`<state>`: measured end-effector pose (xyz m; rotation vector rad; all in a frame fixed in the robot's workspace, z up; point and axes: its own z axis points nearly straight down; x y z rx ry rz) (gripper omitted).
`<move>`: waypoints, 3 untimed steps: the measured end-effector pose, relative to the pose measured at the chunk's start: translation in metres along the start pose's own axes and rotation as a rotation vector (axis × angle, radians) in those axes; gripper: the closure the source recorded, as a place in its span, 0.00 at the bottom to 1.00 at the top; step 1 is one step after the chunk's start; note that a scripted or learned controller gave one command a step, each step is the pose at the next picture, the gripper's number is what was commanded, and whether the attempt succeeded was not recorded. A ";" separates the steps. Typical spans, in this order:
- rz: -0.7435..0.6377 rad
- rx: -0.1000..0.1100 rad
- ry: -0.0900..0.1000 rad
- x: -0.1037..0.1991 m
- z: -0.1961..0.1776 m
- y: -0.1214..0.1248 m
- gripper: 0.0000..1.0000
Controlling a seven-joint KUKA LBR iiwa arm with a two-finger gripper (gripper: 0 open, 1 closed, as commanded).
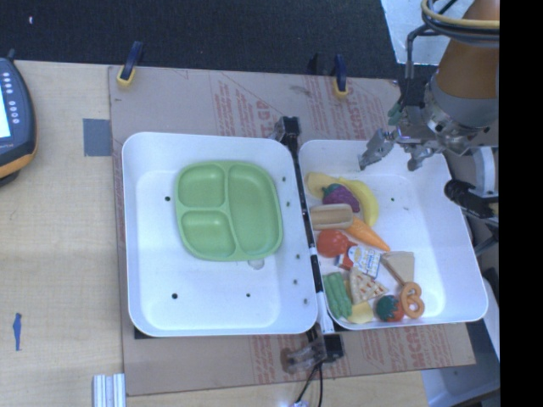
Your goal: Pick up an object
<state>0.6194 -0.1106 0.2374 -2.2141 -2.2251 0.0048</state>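
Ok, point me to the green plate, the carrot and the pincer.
green plate (229, 209): camera view, on its middle divider.
carrot (368, 235): camera view, mid-length of its orange body.
pincer (394, 153): camera view, midway between its fingertips.

Toy food (361, 257) along right bin's (441, 227) left

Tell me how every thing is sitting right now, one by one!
gripper: open, fingers spread, holding nothing, over the right bin's far edge.
green plate: flat in the left bin, nothing in its three sections.
left bin: holds the plate.
right bin: toy food piled along its left side.
banana: lying at the far end of the pile.
carrot: lying on its side.
pretzel: flat, near corner.
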 end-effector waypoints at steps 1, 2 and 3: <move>0.003 0.011 -0.001 -0.038 0.153 -0.012 0.00; 0.000 0.001 -0.002 -0.038 0.134 -0.008 1.00; -0.006 -0.002 0.000 0.017 0.129 0.032 1.00</move>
